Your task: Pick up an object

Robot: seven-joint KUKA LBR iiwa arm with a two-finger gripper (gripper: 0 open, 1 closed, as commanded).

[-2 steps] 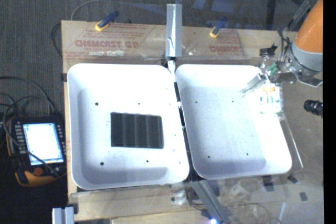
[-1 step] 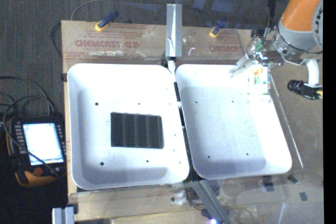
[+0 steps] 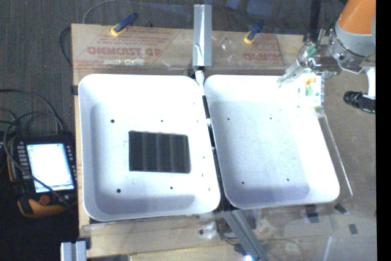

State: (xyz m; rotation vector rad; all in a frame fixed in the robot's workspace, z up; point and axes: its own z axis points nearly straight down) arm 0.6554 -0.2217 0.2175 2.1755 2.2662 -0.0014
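1. The step in hand looks like the start of a pick: the arm sits off the far right corner of the right bin, with nothing lifted clear that can be made out.

2. The gripper hangs over that far right corner. It is small and washed out against the white rim, so I cannot tell how the jaws stand or whether they hold anything. A small patch with orange and green marks shows just below the gripper at the rim; what it is cannot be told.

3. The one plain candidate to pick is the dark ribbed rectangular object, lying flat on the floor of the left bin, near that bin's middle and well apart from the gripper.

4. Its long axis runs across the left bin, toward the right bin; its ribs run crosswise to that axis.

5. As a judgement, the next move calls for crossing the divider between the bins, coming down over the object, and closing across its shorter side.

6. The bins rest on a worktop of brown board.
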